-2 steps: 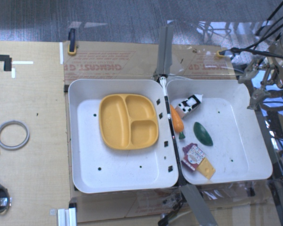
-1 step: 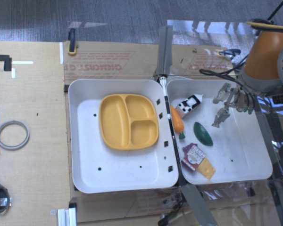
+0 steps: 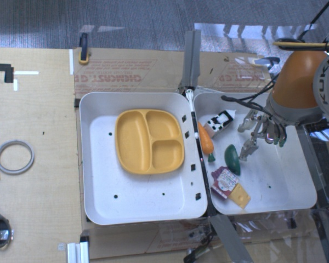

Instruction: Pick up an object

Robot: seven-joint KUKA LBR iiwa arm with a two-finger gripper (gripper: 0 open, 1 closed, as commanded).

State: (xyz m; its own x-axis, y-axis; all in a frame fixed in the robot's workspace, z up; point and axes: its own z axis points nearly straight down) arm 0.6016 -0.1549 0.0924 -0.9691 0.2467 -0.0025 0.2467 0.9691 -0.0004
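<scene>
Just beside fingers (image 3: 247, 149): green object (image 3: 232, 159), apart.

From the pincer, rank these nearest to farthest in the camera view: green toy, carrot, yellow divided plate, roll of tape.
1. Green toy, beside the pincer, right bin.
2. Carrot, right bin's left edge.
3. Yellow divided plate, left bin.
4. Roll of tape, on the bench at far left.

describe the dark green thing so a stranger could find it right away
Start at the right-hand white bin. The dark green object lies near its middle, just left of the gripper. Its neighbours are an orange carrot-like toy, a black-and-white cow toy and a red packet; it alone is green.
</scene>
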